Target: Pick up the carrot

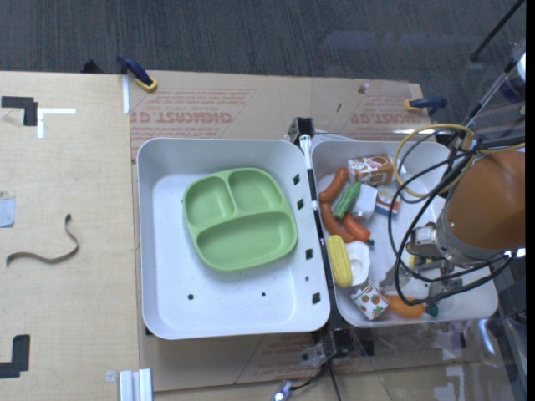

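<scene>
Carrot [407, 308] beside small carton [370, 301], under arm [485, 203].

I count two white bins [150, 249], one green divided plate [240, 220], one corn cob [338, 260], one carrot [407, 308], two small cartons [370, 170].

Two bins sit side by side on the bench. The left bin [159, 307] holds a divided plate [240, 219], lying nearer its far edge than its near one. In the right bin [481, 307], a small carton [371, 170] lies near the far edge, sausages [333, 185] and a pepper [347, 199] just before it along the left wall, then a corn cob [338, 260]. The carrot [407, 308] lies at the near edge, right of another small carton [369, 301], under the arm [489, 203].
</scene>
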Controlling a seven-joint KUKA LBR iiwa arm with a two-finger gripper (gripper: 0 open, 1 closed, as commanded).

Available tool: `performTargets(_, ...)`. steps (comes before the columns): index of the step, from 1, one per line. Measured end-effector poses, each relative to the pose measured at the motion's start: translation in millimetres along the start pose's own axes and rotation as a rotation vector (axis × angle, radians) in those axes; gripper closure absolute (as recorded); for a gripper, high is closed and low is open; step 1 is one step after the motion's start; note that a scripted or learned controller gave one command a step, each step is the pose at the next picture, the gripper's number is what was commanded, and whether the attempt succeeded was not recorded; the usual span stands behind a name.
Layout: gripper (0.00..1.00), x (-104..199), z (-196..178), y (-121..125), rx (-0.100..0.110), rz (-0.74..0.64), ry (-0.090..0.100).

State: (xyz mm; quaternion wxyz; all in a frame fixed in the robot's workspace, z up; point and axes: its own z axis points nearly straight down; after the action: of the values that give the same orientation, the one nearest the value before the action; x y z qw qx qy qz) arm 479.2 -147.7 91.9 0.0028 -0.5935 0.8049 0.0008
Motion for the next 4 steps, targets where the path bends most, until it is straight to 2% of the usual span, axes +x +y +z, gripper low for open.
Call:
performTargets(1,0.00,-47,-2,11,0.011,0.191,-0.002)
performTargets(2,1.00,-49,-11,11,0.009,0.189,-0.004)
performTargets(3,0.00,-50,-13,7,0.023,0.188,-0.009)
performTargets(4,1.00,-52,-22,8,0.019,0.186,-0.010)
